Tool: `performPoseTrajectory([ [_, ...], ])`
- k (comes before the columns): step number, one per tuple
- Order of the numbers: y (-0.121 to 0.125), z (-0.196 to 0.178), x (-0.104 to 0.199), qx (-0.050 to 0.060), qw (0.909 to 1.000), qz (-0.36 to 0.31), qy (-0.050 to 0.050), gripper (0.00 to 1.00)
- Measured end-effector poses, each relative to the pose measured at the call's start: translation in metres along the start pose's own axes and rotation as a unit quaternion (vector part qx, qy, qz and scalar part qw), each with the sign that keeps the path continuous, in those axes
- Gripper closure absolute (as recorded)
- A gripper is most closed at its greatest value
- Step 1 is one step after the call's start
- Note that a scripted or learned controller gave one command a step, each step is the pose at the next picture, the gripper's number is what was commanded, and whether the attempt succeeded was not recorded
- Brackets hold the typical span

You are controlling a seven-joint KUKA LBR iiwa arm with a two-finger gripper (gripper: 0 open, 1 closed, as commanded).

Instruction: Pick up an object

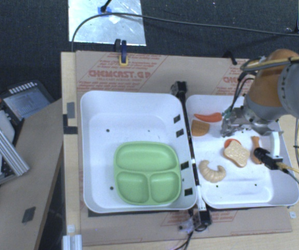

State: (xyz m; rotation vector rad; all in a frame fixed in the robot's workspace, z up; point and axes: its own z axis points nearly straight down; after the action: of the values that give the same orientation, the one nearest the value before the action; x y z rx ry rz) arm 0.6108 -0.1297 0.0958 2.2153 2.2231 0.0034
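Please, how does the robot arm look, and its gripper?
The arm is grey and rounded, with an orange band above the wrist. Thin dark cables run along the wrist. The gripper is a small grey metal assembly.

Two bins side by side mid-frame, on a board [139, 69] that lies on the bench. Left bin [94, 139]: a divided tray [146, 172] in its lower-centre part, nearer the lower wall. Right bin [253, 191]: bread slice [236, 153] about centre; curved pastry [212, 171] lower left of it, apart; flat wedge piece [199, 127] at upper left near the divider; long thin piece [208, 117] just above that wedge. Small item [255, 155] just right of the bread. Gripper [231, 126] sits in the bin's upper part, above the bread, right of the long piece; arm [279, 87] enters from frame's upper right. Metal sheet [106, 13] at top of frame, behind the board. Device w/ keypad [27, 102] at left edge, outside the bins.
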Motion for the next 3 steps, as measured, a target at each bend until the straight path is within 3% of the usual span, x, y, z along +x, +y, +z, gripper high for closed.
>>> performPoseTrajectory([
  [3, -0.001, -0.141, 0.002, -0.001, 1.0, -0.001, 0.0, 1.0],
])
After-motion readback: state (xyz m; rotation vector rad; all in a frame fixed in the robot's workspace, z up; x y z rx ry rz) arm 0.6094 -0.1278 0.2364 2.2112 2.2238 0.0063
